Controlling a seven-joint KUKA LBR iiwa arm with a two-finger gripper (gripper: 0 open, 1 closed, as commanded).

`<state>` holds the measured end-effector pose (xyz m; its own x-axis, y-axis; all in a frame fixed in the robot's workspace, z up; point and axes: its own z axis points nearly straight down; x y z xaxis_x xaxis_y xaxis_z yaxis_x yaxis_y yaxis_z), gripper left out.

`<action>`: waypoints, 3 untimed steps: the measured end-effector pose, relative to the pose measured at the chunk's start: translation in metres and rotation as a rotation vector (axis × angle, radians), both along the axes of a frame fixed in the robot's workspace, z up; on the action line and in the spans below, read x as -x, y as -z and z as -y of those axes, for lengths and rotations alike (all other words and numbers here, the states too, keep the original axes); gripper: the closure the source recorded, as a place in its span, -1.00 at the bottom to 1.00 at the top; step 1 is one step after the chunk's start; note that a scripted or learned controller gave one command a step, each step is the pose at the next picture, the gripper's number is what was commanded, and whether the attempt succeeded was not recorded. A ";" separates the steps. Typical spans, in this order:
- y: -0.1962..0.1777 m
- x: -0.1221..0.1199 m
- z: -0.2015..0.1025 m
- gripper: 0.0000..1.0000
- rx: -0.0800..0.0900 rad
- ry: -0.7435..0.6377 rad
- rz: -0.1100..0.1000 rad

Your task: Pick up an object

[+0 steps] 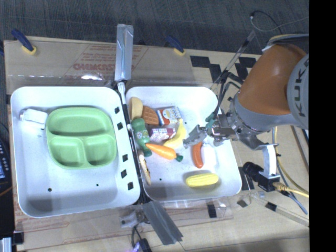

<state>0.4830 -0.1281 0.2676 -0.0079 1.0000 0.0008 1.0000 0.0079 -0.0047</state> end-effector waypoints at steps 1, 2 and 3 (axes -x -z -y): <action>-0.050 0.006 0.042 -1.00 0.003 0.219 0.003; -0.005 0.006 0.045 -1.00 0.002 0.297 -0.001; -0.076 -0.018 0.002 -1.00 0.001 0.429 0.003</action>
